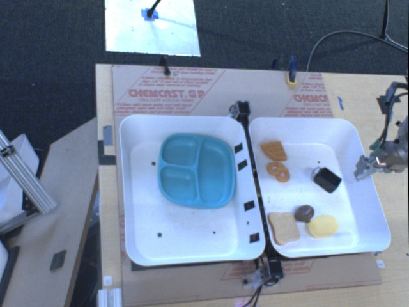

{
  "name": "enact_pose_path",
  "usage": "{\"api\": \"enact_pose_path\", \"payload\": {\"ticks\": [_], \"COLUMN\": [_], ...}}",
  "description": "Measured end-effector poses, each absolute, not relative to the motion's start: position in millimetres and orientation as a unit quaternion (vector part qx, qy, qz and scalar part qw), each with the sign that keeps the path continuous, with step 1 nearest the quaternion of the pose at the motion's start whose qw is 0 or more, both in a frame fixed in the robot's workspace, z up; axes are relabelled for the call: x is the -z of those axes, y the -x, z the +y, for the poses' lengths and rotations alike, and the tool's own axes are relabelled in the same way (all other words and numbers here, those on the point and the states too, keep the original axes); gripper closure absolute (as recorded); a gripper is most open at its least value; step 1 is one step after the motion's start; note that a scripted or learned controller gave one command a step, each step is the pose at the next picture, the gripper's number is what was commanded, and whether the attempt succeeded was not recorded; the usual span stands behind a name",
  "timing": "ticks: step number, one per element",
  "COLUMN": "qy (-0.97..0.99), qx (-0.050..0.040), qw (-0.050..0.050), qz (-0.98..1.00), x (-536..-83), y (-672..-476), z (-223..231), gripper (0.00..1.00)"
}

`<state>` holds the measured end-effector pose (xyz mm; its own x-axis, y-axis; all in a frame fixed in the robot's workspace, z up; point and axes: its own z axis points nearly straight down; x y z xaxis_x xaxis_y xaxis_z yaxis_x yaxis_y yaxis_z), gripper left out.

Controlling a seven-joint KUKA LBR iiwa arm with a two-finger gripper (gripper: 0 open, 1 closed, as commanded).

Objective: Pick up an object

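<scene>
The right bin (345, 133) holds several small items: an orange wedge (273, 150), a pretzel-shaped piece (278, 171), a black block (326, 179), a brown round piece (303, 213), a yellow lemon-like piece (323, 226) and a slice of toast (283, 228). My gripper (370, 165) hangs at the right bin's right rim, right of the black block and apart from it. Nothing shows between its fingers.
The left bin (140, 235) holds a blue divided plate (195, 170). A black clipped divider (250, 184) runs between the two bins. A brown board (192, 91) lies under the bins, and a pale sheet (152, 18) lies beyond it.
</scene>
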<state>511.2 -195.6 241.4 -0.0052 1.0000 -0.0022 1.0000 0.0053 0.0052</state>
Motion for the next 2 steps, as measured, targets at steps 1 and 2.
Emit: {"api": "enact_pose_path", "payload": {"ticks": [1,2], "qy": [-0.703,-0.703], "qx": [-0.0018,-0.0016], "qw": [0.001,0.001], "qz": [0.711,0.711], "x": [-250,-254], "y": [-530.4,-545.3], "z": [-146,-99], "gripper": [1.00,1.00]}}
